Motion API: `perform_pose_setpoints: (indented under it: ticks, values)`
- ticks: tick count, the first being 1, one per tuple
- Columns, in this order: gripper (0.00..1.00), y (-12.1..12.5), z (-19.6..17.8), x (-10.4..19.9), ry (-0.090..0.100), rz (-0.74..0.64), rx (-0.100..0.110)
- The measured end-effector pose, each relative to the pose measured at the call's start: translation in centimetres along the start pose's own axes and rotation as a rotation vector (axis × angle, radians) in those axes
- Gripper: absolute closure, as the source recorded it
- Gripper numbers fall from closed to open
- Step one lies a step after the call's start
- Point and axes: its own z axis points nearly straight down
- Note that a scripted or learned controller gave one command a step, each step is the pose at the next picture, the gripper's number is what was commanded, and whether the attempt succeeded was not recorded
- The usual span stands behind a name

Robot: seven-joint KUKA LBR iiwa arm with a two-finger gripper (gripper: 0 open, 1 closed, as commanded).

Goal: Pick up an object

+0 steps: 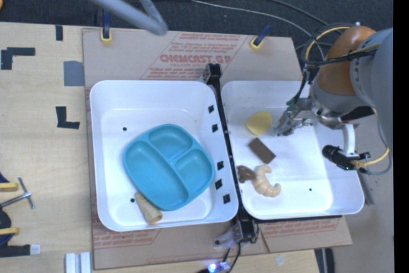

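In the right bin [332, 201] lie a pale yellow round piece [259, 122], a dark brown flat block [261, 149] and a tan croissant-shaped piece [263, 179] with a darker bit at its left end. My gripper [285, 125] hangs low over the right bin, just right of the yellow piece and above-right of the brown block. Nothing shows between its tips. The grey arm with its orange band [342, 61] comes in from the right.
The left bin [102, 105] holds a blue divided plate [169, 165] and a tan cork-like cylinder [147, 207] at its front. A black divider [220, 131] runs between the bins. Cables [348, 160] loop at the right bin's right side.
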Motion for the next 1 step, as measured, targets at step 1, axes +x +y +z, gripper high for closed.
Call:
perform_pose_setpoints:
  ticks: [1]
  values:
    - [1.0,0.79,-4.42,0.14,0.004,0.001,0.004]
